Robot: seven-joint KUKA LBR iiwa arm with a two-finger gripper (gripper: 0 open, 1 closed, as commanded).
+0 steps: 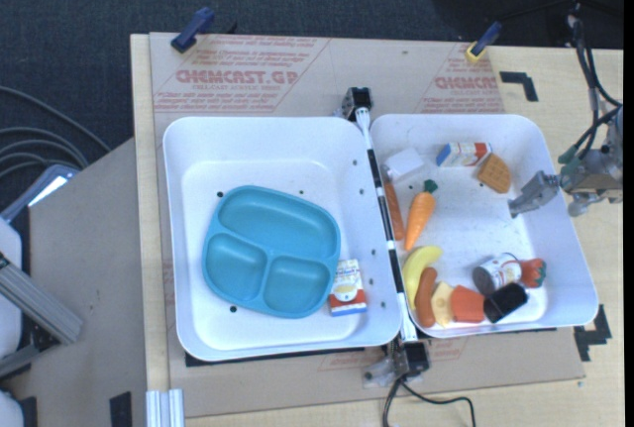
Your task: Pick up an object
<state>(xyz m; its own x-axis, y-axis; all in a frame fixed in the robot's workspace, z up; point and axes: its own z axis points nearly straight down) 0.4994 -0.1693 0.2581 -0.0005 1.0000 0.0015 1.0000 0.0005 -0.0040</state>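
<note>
Your pickable pieces crowd the right bin [555, 217]: carrot [420, 215] near centre, banana [420, 266] at 7 o'clock, cracker [493, 173] at 1 o'clock, loose enough to reach from above. Nothing is taken yet. The tool [527, 197] sits at the bin's 3 o'clock rim; whether it is parted, you cannot tell. The tray [269, 252] fills the left bin [183, 217].

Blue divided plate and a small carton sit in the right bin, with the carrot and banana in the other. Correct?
No. The camera view shows the plate and carton in the left bin; the carrot and banana lie in the right bin.
</note>
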